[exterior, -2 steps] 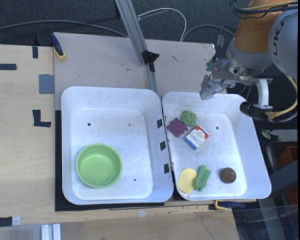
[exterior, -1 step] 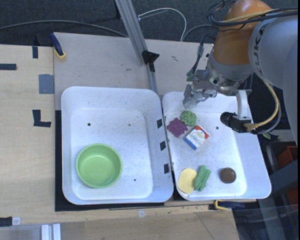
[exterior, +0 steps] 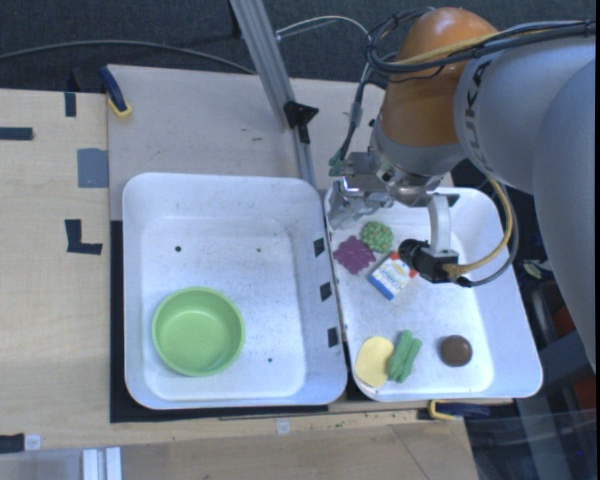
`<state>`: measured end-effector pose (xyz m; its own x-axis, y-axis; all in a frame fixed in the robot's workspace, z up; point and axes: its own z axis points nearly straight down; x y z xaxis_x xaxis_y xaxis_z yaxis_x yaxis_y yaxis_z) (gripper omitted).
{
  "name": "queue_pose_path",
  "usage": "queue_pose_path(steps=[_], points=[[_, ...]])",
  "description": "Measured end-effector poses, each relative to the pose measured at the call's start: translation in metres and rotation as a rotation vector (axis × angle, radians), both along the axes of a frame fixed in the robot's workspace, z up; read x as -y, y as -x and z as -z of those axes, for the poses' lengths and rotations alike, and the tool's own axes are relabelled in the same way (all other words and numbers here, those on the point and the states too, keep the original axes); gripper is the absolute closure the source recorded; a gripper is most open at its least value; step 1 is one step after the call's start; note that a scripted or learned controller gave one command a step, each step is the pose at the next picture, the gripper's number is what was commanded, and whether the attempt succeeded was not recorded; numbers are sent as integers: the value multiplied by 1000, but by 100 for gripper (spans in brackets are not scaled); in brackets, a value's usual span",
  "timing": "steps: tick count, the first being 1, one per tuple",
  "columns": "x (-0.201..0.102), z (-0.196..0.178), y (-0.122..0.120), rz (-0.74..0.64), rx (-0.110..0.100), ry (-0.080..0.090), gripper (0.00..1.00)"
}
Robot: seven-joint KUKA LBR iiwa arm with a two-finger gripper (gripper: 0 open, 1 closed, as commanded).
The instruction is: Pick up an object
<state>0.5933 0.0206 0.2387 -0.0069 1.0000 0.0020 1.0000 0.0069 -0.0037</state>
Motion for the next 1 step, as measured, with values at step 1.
queue_pose_path(steps=[1], points=[[-46, -4, 21, 0, 0, 0, 100]])
